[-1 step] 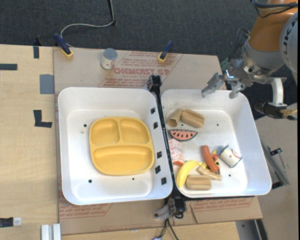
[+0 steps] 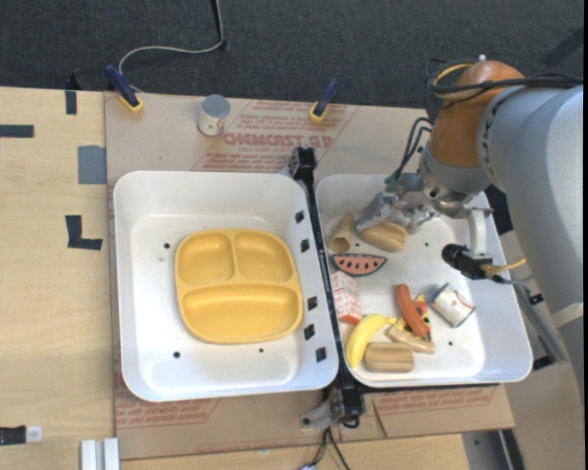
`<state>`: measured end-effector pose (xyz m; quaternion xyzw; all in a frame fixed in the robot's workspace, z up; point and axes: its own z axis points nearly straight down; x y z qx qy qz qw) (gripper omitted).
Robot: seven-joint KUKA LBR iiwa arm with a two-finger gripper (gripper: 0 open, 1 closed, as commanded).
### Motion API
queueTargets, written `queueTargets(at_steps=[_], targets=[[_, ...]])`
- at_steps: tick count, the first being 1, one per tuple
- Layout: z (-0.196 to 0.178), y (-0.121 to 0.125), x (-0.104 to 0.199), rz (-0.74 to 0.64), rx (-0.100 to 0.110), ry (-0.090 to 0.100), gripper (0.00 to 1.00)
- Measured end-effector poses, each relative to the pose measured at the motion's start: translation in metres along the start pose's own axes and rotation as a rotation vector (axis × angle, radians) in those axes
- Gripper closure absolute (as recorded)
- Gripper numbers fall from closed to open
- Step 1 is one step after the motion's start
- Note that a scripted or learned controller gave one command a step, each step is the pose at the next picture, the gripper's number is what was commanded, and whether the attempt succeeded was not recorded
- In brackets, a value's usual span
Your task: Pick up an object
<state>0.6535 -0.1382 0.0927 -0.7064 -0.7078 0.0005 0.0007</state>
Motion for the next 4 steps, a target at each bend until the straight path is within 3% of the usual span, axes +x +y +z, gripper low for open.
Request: queueTargets(at_steps=[1,2,3,4], targets=[[0.007,0.013,0.032,0.002,0.000,-0.006,0.00],[-0.003,0.013,0.032,0.001,-0.003,-0.005,1.00],[-0.003,0.013,0.032,0.001,-0.002,-0.006,0.00],[0.006,-0.024,0.038,0.005,-0.007,-0.008,0.00]])
